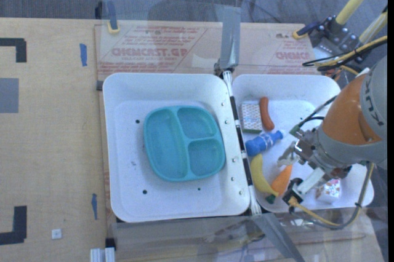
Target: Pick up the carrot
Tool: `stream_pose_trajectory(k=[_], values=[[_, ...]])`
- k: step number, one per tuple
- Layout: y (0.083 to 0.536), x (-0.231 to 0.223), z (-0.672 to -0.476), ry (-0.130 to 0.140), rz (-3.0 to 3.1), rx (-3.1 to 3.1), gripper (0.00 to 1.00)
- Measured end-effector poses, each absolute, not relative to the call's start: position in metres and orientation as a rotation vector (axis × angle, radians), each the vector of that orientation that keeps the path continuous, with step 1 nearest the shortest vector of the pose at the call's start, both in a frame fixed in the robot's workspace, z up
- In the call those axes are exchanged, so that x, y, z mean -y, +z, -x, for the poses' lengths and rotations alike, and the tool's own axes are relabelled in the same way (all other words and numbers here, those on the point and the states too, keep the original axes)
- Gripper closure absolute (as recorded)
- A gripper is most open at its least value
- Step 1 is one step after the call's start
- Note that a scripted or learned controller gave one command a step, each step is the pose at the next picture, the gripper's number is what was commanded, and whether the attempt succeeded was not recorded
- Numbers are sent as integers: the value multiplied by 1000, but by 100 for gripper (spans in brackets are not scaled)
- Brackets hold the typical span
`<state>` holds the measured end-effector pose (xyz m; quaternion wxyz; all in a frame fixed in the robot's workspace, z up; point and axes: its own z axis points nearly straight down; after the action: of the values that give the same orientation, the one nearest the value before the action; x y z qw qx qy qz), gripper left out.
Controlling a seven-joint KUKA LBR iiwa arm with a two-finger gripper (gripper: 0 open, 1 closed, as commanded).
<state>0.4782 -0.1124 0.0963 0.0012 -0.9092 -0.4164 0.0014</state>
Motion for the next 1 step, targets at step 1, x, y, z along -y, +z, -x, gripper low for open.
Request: stream_pose_trajectory(k=[1], values=[[105,113,-477,7,2854,1302,100]])
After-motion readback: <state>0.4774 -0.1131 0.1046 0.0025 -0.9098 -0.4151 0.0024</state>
